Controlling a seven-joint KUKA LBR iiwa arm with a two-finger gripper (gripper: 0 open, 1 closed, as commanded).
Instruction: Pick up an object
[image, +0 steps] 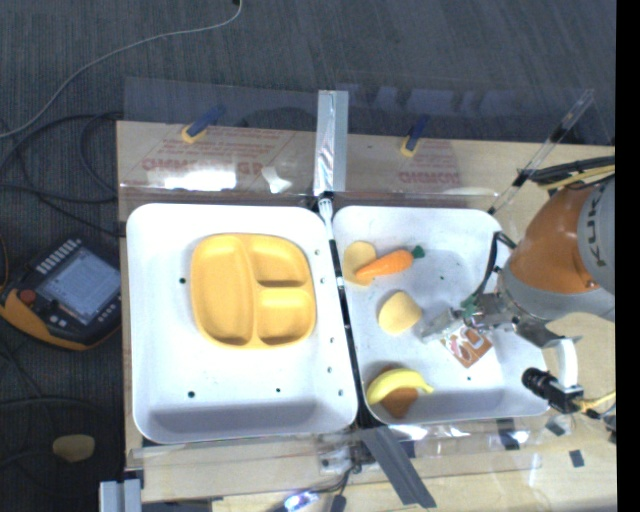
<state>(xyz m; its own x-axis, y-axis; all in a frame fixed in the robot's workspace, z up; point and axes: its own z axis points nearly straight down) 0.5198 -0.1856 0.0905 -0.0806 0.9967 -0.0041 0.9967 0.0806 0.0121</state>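
The right bin (455, 225) holds several objects. An orange carrot (384, 264) with a green top lies near its back left, against a pale yellow round piece (358, 254). A yellow lemon-like lump (399, 313) sits mid-bin. A banana (396, 382) lies over a brown item (399, 402) at the front. A small orange and white packet (468, 346) lies right of centre, with a grey piece (437, 325) beside it. My gripper (480, 312) hangs low over the packet, reaching in from the right under the orange wrist band (556, 250).
The left bin (150, 330) carries a yellow divided plate (252, 290). A raised divider (340, 300) separates the bins. A handheld pendant (62, 290) lies on the floor to the left. Black arm fittings (548, 386) sit over the right bin's front right corner.
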